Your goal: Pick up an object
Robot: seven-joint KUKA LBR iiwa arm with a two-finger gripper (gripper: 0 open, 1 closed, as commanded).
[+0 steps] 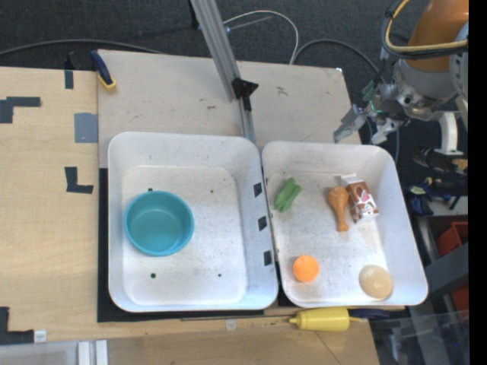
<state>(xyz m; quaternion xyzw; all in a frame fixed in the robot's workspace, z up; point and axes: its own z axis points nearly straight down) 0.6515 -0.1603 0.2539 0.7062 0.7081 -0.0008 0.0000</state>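
Approach step: end effector [364,122] hovers past the right bin's [403,204] far rim, its state unclear; next it must descend over the drumstick [338,206] lying inside

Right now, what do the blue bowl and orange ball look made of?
Blue bowl: probably plastic, one even teal colour, smooth with a soft sheen on the rim. Orange ball: possibly plastic or foam, uniform matt orange; too small to tell further.

Dark carpet floor [152,6] w/ thin cables [266,17] (maybe wires). Light wood bench [46,204], grey metal pole [217,36] leaning across.
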